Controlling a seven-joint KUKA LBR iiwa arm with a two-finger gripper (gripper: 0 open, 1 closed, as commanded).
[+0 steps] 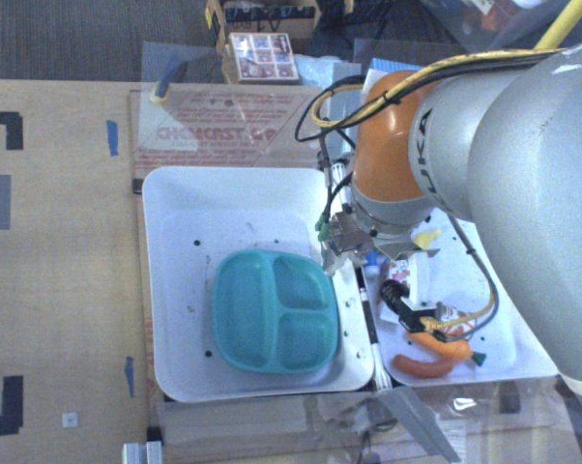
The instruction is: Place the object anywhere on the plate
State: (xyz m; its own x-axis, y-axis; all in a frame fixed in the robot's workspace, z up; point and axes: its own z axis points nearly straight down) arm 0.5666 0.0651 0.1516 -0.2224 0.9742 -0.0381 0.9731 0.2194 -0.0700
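Just beside the gripper, the plate is waiting; I am unable to tell the gripper's state. The carrot is lying on its opposite side, so I am risking an empty release.

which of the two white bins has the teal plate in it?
The left bin: the teal divided plate lies in its near half. The right bin instead holds small items, including an orange carrot.

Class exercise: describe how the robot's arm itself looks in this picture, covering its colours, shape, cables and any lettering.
The arm is thick, rounded and light grey, with an orange band near the wrist and dark KUKA lettering beside it. Yellow and black cables loop along it. The gripper is small, metallic and dark.
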